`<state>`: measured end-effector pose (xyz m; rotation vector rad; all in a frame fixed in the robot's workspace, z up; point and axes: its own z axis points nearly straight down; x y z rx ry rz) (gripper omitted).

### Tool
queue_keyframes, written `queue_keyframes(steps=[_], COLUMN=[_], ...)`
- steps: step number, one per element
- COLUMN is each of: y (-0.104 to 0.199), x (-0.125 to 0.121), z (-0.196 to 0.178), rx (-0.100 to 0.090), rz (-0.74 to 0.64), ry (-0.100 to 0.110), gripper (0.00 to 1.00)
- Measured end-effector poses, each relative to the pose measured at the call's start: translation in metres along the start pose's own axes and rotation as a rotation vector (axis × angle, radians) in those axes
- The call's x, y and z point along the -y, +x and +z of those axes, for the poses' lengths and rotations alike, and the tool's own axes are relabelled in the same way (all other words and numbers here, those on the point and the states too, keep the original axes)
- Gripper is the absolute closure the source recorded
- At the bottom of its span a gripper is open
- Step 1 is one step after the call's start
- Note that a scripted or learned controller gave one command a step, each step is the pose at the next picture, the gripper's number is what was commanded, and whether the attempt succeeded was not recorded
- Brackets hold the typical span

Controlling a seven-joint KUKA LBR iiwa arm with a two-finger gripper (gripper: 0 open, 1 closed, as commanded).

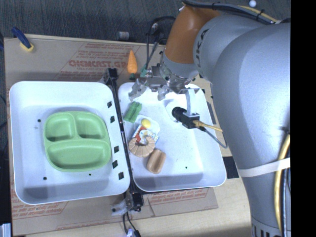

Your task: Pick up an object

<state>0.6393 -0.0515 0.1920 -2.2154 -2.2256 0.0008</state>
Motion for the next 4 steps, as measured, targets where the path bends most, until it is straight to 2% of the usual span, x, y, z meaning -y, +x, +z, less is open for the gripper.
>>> queue_keyframes(steps=[1,2,3,4], y=[0.000,0.001,0.008,0.001], x=[0.000,0.000,0.046,0.109], z=[0.000,-0.010,-0.013,-0.045], rx=[0.000,0.000,0.001,0.001], rz=[0.000,-0.005,0.000,0.000], ry=[0.000,0.000,0.002,0.000], gripper=[0.00,1.00,1.00,1.00])
